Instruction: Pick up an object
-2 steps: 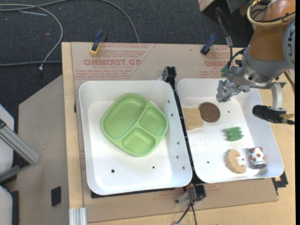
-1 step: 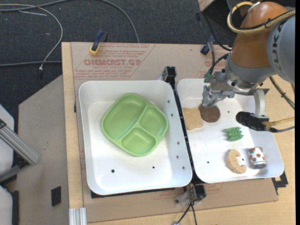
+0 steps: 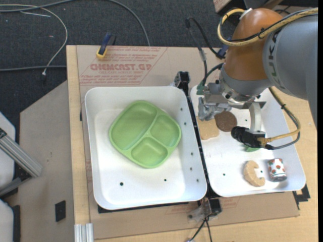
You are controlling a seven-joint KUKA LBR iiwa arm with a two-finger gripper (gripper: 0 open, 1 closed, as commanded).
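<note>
Gripper [image 3: 211, 111] hangs low over right bin [image 3: 282, 185] near brown cookie [image 3: 225, 121]; jaw state can't be determined; green divided plate [image 3: 145, 133] in left bin [image 3: 101, 185].

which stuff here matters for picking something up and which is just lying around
Job in hand:
- gripper, low over the right bin
- tan piece and brown round piece beside it
- bitten cookie-like piece
- small spotted can

Lying about:
- green divided plate in the left bin
- blue clamp
- floor cables
</note>
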